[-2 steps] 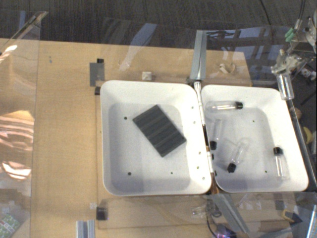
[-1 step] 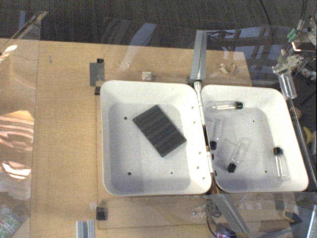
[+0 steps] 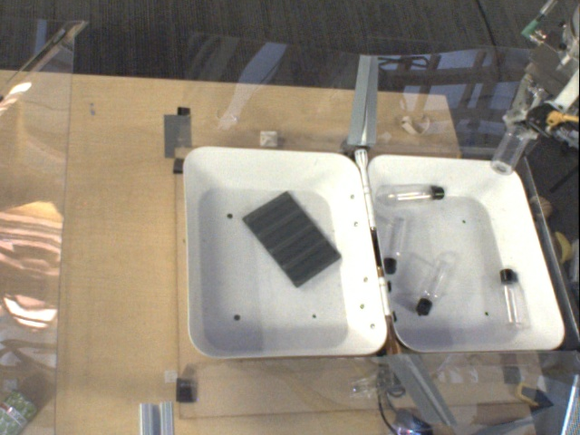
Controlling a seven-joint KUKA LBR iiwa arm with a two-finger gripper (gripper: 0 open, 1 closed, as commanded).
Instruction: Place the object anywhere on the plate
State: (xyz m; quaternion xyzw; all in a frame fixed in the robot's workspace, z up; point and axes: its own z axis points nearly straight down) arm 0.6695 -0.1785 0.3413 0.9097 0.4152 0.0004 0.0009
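The gripper (image 3: 509,148) is hanging over the right bin's (image 3: 535,333) far corner, jaws clamping a vial (image 3: 504,155). The plate (image 3: 291,237) is lying far left of them; a loose pinch risks dropping the vial.

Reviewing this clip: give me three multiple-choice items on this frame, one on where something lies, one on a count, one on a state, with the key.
1. Where does the dark ribbed plate lie?
A. In the left bin
B. In the right bin
C. On the bench outside both bins

2. How many clear vials with black caps lie in the right bin?
A. Two
B. Four
C. Six

3. What is the state of the vial at the gripper?
A. Lying flat on the plate
B. Hanging over the right bin's far right corner
C. Standing upright in the left bin

Key: 1 A, the plate rests on the floor of the left bin. 2 B, four capped vials lie on that bin's floor. 3 B, it hangs tilted below the gripper, over the bin's rim.
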